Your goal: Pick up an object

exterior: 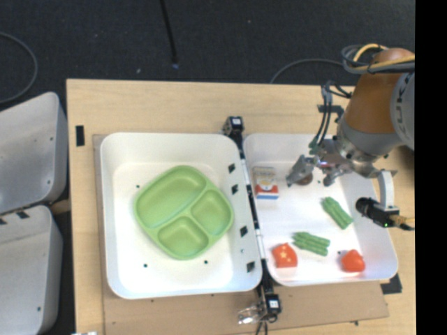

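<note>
Hand low in the right bin, nothing visibly gripped; grasp not made yet.

Can't tell how far open it is from this angle, and no object shows in it. It sits in the bin's upper part, just right of the small carton. Other candidates lie lower: upper green bean pod, lower green bean pod, left red piece, right red piece. Green divided plate is alone in the left bin. Risks as I read them: closing here probably catches air or just nudges the carton toward the wall between the bins. The pods are thin and flat, so they could easily slip out of a pinch.
</note>
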